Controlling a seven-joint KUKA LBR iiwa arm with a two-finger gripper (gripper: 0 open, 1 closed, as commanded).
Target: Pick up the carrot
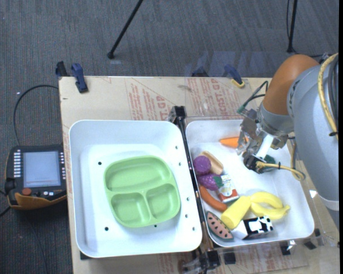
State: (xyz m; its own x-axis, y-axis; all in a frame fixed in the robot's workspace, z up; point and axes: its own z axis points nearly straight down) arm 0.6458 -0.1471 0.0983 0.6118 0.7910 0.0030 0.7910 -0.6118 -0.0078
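Observation:
The carrot (229, 142) is a small orange cone lying near the back of the right bin (206, 131), with its tip pointing left. My gripper (249, 148) is low in that bin, right at the carrot's right end, and it hides that end. The view does not settle whether the gripper touches the carrot or only overlaps it. The grey arm with its orange band (287, 84) comes in from the right above it.
In front of the carrot lies a pile of toy food: purple grapes (202, 164), a hot dog (214, 161), a banana (270, 203), a watermelon slice (219, 226) and a black-and-white cube (257, 226). The left bin (83, 153) holds a green divided plate (142, 190).

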